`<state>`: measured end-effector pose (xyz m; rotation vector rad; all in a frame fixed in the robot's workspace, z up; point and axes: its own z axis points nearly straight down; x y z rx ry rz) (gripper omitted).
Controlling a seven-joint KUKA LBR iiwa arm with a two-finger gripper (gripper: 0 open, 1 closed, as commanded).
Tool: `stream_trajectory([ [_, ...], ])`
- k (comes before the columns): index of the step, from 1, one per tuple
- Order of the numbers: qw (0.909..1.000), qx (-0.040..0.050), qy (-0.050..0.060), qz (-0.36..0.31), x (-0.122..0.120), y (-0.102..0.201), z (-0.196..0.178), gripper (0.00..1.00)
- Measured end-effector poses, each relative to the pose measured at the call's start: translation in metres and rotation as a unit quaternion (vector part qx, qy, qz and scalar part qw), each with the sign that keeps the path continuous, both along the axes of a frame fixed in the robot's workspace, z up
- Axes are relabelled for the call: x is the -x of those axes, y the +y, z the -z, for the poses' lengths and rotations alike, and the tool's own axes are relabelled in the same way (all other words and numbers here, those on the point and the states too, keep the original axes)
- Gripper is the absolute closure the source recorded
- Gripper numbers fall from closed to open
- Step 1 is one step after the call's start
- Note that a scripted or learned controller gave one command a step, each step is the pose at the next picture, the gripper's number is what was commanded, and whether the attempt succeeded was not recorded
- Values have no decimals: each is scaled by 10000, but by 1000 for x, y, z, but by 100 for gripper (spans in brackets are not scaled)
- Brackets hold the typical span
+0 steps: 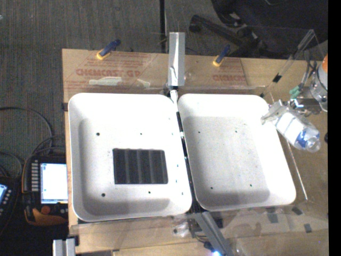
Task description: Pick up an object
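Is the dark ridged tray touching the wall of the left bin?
Apart. The camera view shows the dark ridged tray on the left bin floor, white floor on every side.

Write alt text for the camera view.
Two shallow white bins sit side by side; the left bin holds a dark ribbed tray. At the right bin's right edge, the arm's claw is by a clear plastic bottle.

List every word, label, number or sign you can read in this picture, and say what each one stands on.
Red lettering on the clear sheet behind the left bin: seen mirrored and blurred, not readable.
Red lettering on the clear sheet behind the right bin, near: also blurred, not readable.
Lit screen of the handheld pendant at the left: too small to read.
Plastic bottle at the end effector: no legible label.
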<state>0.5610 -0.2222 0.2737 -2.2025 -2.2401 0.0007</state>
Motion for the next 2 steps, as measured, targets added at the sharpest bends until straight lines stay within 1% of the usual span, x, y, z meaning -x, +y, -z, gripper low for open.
stream_trajectory([
  [1,9976,-13,7,-687,6,29,142,0],
  [2,9917,4,-1,-1285,-19,46,146,0],
])
